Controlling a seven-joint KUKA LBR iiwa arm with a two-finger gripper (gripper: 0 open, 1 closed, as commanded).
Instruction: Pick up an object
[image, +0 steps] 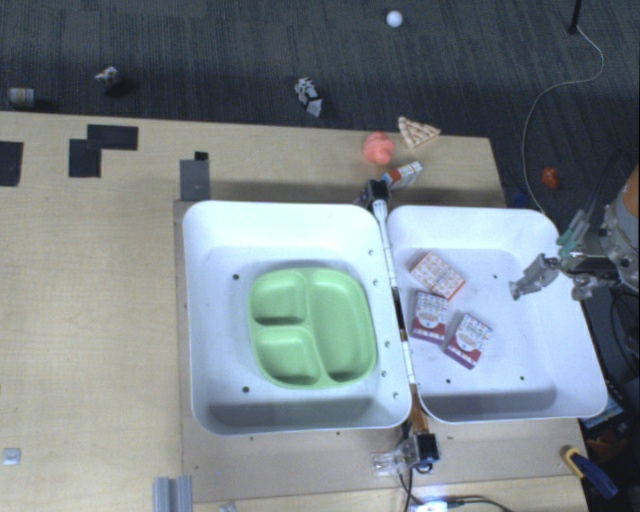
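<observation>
Hand (553, 278) is seen released over right bin (540, 395); nearest packet (468, 339) should be approached squarely, then clenched.

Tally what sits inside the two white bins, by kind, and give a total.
Green divided tray, in the left bin: 1
Small printed packets, in the right bin: 3, at and
Total: 4

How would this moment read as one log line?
hand: over right bin, holding nothing | packets: three, lying in right bin | green tray: left bin
</observation>
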